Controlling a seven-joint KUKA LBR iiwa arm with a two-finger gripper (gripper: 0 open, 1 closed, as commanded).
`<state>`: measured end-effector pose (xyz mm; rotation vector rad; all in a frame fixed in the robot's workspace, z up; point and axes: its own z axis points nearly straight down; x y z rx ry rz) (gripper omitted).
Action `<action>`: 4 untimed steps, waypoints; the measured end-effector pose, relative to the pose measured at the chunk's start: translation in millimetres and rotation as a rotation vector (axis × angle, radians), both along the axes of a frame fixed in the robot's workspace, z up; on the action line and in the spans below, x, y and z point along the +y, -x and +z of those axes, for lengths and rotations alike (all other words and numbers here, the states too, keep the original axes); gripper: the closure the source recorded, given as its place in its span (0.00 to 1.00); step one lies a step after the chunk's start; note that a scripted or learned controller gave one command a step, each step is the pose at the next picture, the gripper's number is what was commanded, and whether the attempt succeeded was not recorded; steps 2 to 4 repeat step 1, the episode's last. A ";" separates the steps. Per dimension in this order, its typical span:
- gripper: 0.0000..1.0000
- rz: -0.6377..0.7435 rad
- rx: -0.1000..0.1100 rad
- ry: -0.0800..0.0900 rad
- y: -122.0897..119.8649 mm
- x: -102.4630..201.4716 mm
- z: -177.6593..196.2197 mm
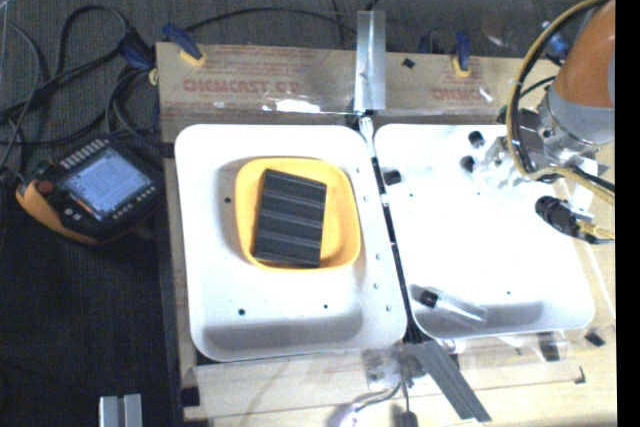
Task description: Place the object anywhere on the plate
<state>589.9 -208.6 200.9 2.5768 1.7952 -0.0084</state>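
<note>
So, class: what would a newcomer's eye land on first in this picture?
Most likely the yellow plate in the left bin, with a dark ridged block lying flat on it. Next, the arm with its orange band, over the right bin's far right corner.

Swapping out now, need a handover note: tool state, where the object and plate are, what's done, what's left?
Tool: the arm sits over the right bin's far right side; whether the tool is open or shut cannot be made out.
Object: the dark ribbed block lies flat on the yellow plate, inside its rim.
Plate: in the left bin, roughly centred.
Done: the placing looks complete, with the block on the plate and apart from the arm.
Left: probably nothing but confirming the result.
</note>
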 end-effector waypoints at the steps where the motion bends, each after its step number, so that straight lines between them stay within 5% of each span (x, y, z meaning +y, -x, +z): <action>1: 0.00 0.000 0.000 0.000 -0.1 0.0 0.2; 4: 0.00 0.000 0.000 0.000 -0.1 0.0 0.2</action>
